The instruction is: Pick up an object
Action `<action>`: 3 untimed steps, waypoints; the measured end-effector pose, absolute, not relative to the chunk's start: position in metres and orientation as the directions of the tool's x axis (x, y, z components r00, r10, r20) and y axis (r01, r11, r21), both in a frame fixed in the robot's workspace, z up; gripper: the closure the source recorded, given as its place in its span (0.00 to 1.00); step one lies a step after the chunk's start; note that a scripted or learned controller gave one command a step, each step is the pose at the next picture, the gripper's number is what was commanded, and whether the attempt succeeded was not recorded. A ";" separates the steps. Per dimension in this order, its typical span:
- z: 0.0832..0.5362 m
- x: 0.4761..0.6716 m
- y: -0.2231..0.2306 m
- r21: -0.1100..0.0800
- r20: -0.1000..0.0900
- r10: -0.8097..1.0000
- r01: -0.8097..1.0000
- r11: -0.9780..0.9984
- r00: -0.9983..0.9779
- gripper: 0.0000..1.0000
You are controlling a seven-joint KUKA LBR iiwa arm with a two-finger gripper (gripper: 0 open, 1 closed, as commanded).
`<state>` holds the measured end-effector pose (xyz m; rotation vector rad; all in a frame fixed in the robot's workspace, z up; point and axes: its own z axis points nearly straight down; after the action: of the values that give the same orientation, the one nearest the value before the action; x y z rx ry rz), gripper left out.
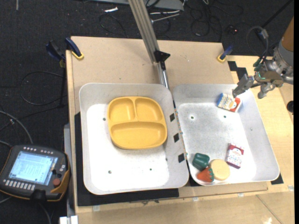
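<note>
Toy food cluster [211,168] sat at the right bin's [261,139] near edge; gripper [252,86] hovered spread over the far right rim.
Fingers looked open, pinching nothing, just right of a small white carton [228,102] lying tilted in the far part of that bin. Carton was judged light, stiff, slightly crushable; best taken across its short sides. Red packet [235,156] lay near right; yellow divided plate [137,122] filled the left bin [93,171].
</note>
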<state>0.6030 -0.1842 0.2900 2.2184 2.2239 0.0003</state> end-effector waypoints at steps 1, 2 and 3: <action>0.290 0.603 -0.184 0.000 -0.001 1.000 1.000 0.003 -0.003 0.00; 0.247 0.602 -0.182 -0.004 0.000 1.000 1.000 0.001 -0.001 0.00; 0.182 0.602 -0.183 -0.006 0.001 1.000 1.000 0.000 0.000 0.00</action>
<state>0.6017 -0.1835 0.1824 2.2250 2.2248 -0.0061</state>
